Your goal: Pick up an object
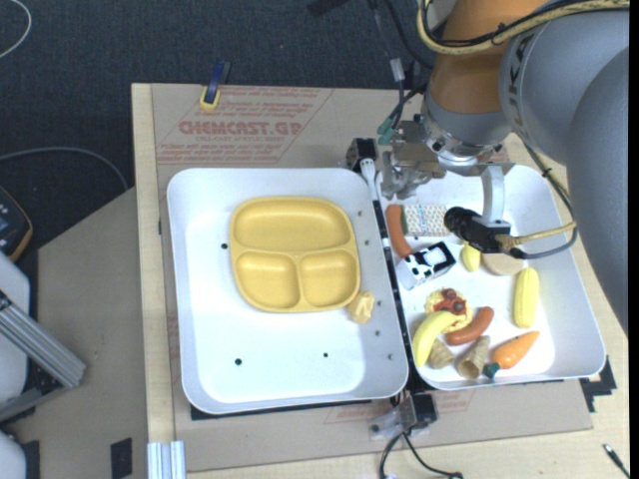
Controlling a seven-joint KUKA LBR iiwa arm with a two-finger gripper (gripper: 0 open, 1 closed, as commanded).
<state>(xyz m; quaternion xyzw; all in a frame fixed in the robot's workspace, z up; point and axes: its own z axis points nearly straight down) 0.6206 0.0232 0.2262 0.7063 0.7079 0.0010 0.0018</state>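
Gripper [404,180] just above sausage [397,230]

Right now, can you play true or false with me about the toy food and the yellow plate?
1. The yellow plate lies in the left bin. True.
2. The carrot sits on the yellow plate. False: it lies in the right bin.
3. The banana lies in the right bin. True.
4. The end effector is over the left bin's middle. False: it is at the right bin's far left corner.
5. The plate has three compartments. True.
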